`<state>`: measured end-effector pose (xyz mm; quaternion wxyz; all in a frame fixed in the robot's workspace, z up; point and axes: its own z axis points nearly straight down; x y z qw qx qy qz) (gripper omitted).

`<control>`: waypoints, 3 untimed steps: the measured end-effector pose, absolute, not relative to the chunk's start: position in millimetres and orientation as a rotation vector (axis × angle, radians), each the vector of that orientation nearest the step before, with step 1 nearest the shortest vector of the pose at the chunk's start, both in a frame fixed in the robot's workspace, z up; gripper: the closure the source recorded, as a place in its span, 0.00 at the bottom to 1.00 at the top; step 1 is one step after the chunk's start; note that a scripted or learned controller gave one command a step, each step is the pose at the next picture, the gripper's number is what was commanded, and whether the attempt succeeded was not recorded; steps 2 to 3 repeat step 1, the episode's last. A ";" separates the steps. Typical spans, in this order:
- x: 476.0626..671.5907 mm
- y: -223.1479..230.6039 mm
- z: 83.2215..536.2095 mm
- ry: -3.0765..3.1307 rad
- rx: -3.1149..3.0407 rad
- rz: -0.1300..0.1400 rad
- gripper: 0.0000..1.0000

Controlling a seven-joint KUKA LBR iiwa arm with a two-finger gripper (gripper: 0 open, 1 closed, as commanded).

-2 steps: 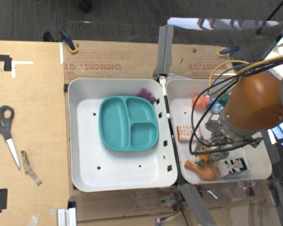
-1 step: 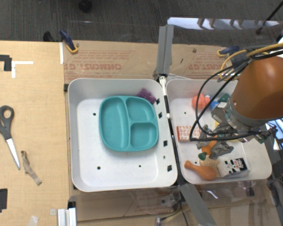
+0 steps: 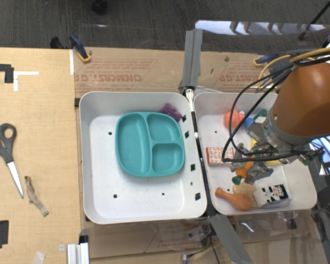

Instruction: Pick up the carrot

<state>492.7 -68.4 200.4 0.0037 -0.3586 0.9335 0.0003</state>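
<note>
Left bin [image 3: 93, 164]: held a teal divided plate [image 3: 150, 144].
Arm [image 3: 305, 100]: hung over right bin [image 3: 214, 126].
Gripper [image 3: 252, 172]: low among clutter; grip state couldn't be told.
Carrot [image 3: 241, 177]: beside gripper, small, orange with green tip.

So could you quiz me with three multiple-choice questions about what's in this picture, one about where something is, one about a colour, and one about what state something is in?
1. Where is the divided plate?
A. In the left bin
B. In the right bin
C. On the bench beside the scissors

2. What colour is that plate?
A. Red
B. Teal
C. Yellow

3. How does the plate lie?
A. Flipped face down
B. Propped on edge against the bin wall
C. Flat, with its compartments facing up

Answers: 1 A, it sits in the middle of the bin left of the divider. 2 B, it is blue-green all over. 3 C, all three compartments are open to the camera.
</note>
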 end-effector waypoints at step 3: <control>533.2 -51.8 272.9 3.010 -0.887 0.001 1.00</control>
